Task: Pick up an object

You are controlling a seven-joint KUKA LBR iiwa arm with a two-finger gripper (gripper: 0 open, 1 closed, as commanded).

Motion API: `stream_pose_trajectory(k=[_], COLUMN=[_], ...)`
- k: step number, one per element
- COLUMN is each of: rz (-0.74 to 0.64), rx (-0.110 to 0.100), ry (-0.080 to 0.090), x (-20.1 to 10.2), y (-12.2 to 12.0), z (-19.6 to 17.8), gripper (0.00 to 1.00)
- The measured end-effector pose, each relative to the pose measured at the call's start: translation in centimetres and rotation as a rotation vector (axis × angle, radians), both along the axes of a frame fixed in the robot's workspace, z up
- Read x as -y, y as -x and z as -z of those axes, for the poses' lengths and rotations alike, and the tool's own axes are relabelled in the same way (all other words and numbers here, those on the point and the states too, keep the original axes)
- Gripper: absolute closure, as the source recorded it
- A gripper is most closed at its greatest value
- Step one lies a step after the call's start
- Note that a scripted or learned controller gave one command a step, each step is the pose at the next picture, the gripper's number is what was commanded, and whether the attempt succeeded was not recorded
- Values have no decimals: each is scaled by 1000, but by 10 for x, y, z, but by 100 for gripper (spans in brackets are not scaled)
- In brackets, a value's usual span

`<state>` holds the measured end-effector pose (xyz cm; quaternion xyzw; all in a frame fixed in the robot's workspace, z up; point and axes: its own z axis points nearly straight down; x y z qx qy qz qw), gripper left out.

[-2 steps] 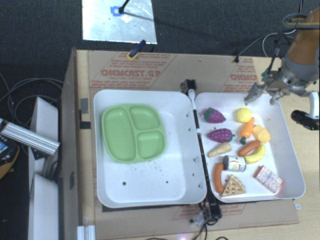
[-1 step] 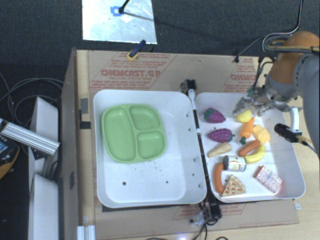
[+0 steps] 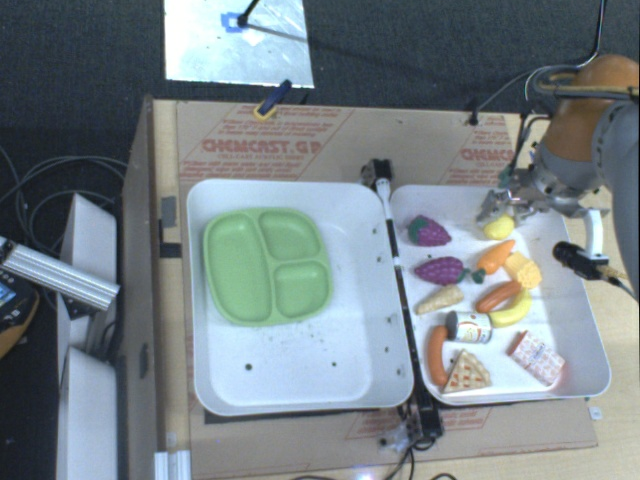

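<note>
The gripper (image 3: 503, 205) hangs just beside the lemon (image 3: 499, 228). Its tips are blurred; I cannot tell its state

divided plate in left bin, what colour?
Light green; the divided plate shows clearly in the camera view.

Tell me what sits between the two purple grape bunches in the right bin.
Nothing: in the camera view, bare white bin floor separates the upper grape bunch from the lower grape bunch.
</note>
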<state>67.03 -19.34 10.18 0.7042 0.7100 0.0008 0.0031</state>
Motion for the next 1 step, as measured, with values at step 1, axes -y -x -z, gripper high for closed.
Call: stream_pose_trajectory(k=[1], rz=[3], rx=[-1], ry=[-3], x=[-71], y=[0], z=[-43], gripper=[100])
